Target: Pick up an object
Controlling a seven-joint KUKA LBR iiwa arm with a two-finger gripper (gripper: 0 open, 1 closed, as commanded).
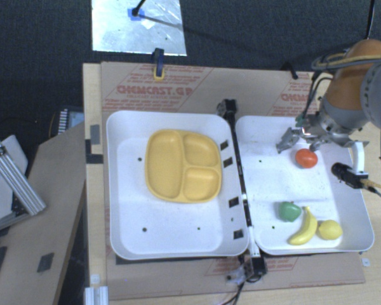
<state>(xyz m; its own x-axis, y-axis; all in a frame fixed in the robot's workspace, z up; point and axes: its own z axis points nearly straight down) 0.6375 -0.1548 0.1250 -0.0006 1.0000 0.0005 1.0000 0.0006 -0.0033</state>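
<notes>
A yellow plate point(182, 165), smooth moulded plastic with three shallow compartments and rounded corners, is lying in the middle of the left bin point(124, 234), left of the frame's centre. That bin is a shallow white tray with a matte floor and small dark dots. A row of black clips is running down the seam where it meets the right bin point(267, 189).

In the right bin, toward the lower right of the frame, a glossy green pepper point(290, 211) is sitting just beside a curved yellow banana point(305, 227), which is touching or nearly touching a rounded yellow lemon point(330, 229). Higher up, apart from these three, a small orange-red tomato point(307, 158) is resting on the bin floor.

The gripper point(300, 142) is hanging at the upper right of the frame, its metal fingers spread wide, nothing between them, just above the tomato. The step in hand looks like the approach, with the tomato as the likely target. The next move would call for centring over it, descending and closing gently, since its round, slick surface could roll or squirt aside.
</notes>
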